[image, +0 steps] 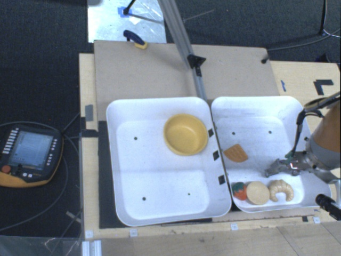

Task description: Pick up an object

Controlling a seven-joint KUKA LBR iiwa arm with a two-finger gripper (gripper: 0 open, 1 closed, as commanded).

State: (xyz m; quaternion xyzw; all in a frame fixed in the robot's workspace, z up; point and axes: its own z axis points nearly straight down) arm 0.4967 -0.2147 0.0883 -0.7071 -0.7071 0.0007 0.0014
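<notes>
Gripper (273, 169) low in right bin (256, 106), fingertips small and blurred; can't tell how far apart, nothing seen between them. Arm cut off at frame's right edge. Croissant (281, 190) just below it, w/ round biscuit (258, 193) and red-green item (238, 190), too small to identify. Orange wedge (235, 153) nearer divider. Yellow bowl (185, 134) in left bin (123, 159).

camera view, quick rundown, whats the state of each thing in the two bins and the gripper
yellow bowl: upright, in the left bin
orange wedge: lying flat, right bin
croissant: lying at the right bin's near edge
round cookie: flat, beside the croissant
red and green piece: beside the cookie, too small to identify
gripper: low over the right bin, above the croissant, holding nothing visible
</notes>
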